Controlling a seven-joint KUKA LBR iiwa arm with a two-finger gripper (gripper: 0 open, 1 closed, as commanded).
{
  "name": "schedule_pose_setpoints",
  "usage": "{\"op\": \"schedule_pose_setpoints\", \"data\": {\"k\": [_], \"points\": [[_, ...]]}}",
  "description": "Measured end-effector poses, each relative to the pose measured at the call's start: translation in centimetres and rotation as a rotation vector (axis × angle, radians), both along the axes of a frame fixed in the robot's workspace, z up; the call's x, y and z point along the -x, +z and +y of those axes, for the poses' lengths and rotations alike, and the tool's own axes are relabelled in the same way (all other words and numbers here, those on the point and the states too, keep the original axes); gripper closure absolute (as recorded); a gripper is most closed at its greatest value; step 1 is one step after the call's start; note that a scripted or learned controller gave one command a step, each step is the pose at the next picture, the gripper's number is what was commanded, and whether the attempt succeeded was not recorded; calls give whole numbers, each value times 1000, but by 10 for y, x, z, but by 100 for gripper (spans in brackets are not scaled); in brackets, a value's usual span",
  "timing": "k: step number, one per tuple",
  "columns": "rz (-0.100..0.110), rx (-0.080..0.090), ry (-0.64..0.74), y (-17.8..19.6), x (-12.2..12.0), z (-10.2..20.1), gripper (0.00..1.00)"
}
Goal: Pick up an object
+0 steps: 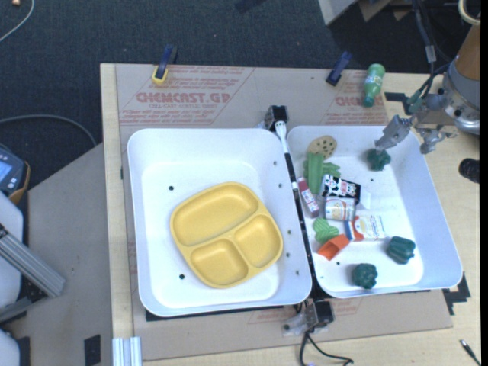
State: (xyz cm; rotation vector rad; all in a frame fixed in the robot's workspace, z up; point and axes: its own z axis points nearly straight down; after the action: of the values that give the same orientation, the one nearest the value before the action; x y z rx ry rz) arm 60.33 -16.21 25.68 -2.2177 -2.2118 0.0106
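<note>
Hand (402, 132) hangs over right bin's (435, 204) far right corner; one finger (389, 137) touches or just above small dark green piece (377, 158). Can't tell if it's gripping it or how far open. Other toys w/ cartons clustered mid-bin. Yellow divided tray (226, 234) sits in left bin (152, 204).

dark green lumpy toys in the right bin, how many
3: one at the far side beside the pincer, one by the right wall, one near the front edge. More may hide in the pile.
</note>
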Motion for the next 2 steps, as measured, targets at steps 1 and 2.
{"op": "schedule_pose_setpoints", "data": {"k": [1, 2], "points": [[-12, 2, 2, 7, -2, 0, 0], [-5, 0, 2, -56, 1, -3, 0]]}}
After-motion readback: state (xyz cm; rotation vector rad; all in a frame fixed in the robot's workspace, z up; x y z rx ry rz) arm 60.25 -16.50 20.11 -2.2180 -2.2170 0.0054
